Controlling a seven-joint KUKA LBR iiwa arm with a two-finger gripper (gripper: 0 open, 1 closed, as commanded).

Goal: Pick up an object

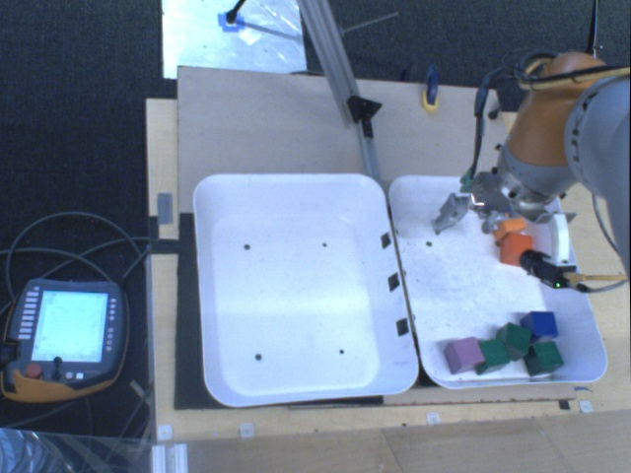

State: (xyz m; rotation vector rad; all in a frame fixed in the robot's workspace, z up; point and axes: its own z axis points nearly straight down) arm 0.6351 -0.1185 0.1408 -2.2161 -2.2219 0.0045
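- The tool (452,215) is seen low over the upper part of the right bin (434,343), at the end of the grey arm (592,126) that reaches in from three o'clock.
- Whether the tool is spread or pressed together cannot be told; nothing is seen between its tips.
- An orange object (513,244) lies just beside the wrist, toward four o'clock from the tool and partly hidden by it; its long axis cannot be judged.
- The other candidates are clustered in the bin's lower right corner, well apart from the tool toward five o'clock: a pink block (460,354), a blue block (539,324) and green blocks (511,343).
- The pink block is the nearest of the cluster and stands free on its nine o'clock side.
- These blocks look roughly cubic, so no marked long axis or pointing direction is offered; the pink one's edges sit slightly askew to the bin wall.
- The left bin (212,264) lies at nine o'clock from the tool.
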